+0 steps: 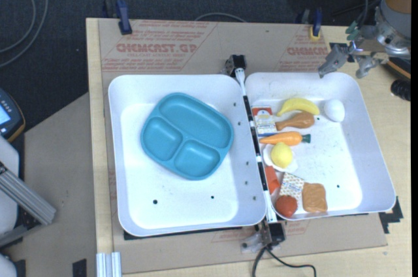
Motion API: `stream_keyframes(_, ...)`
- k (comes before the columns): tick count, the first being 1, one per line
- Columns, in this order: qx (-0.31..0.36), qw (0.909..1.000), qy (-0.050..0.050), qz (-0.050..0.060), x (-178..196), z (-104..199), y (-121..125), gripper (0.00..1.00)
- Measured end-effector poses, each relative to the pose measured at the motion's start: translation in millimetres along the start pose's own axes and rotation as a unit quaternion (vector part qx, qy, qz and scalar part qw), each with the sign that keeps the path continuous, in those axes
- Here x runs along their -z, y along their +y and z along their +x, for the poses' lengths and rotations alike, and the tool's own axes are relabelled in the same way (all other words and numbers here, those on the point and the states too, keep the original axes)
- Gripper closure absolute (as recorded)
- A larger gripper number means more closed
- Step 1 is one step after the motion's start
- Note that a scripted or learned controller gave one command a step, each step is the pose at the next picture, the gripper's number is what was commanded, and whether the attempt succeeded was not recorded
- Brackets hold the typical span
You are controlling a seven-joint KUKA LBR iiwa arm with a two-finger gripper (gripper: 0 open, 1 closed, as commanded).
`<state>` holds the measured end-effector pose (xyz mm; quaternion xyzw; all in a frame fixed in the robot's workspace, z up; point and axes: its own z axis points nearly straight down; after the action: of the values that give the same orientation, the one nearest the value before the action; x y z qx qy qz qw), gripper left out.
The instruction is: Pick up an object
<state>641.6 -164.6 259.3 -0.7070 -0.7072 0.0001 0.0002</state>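
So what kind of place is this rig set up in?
Likely a robotics lab: two white bins clamped to a board, toy food such as a banana and carrot, and loose cables on dark carpet.

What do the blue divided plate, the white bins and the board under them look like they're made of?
The blue divided plate looks like moulded plastic: one even colour, soft sheen, rounded compartment walls. The white bins seem to be thin formed plastic, smooth with rolled rims and dark specks, though coated metal can't be ruled out. The board looks like a sheet still in tan protective paper, going by the repeated red printed lettering.
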Motion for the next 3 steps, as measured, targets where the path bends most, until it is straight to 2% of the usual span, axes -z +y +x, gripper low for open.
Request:
stream_keyframes(1,0.001,1.0000,0.001,0.004,-183.7,9.0,22.4,0.00)
stream_keyframes(2,0.001,1.0000,-0.001,-0.002,-163.0,7.7,26.3,1.00)
stream_keyframes(3,0.001,1.0000,-0.001,-0.001,-163.8,7.7,25.9,0.00)
